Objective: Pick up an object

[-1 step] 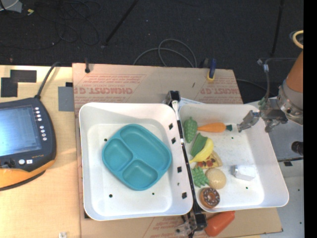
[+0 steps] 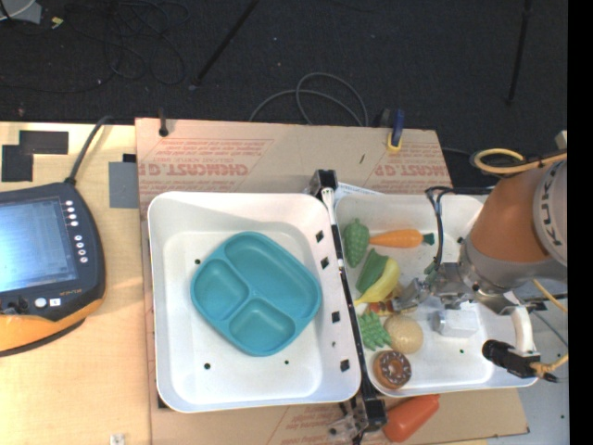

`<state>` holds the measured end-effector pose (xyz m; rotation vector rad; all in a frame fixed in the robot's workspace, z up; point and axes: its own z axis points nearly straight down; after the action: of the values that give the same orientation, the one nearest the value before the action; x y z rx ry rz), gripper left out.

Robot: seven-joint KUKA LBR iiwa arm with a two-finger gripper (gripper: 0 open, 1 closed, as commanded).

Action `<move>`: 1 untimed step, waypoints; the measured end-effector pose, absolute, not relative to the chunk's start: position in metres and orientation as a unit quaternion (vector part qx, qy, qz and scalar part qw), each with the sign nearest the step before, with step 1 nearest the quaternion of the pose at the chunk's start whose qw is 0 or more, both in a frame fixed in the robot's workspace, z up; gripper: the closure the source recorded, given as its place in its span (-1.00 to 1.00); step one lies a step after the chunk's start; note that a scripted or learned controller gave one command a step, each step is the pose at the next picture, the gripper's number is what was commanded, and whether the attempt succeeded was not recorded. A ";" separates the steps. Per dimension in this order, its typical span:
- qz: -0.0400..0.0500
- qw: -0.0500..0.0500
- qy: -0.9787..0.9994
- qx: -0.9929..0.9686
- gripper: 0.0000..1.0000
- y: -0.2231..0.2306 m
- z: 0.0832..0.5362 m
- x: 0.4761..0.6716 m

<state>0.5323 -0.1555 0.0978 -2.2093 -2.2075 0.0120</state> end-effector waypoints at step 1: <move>0.001 0.001 -0.707 -0.707 -1.00 -0.143 0.085 0.482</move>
<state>0.4824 -0.1427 0.0850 -2.2196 -2.2207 0.0020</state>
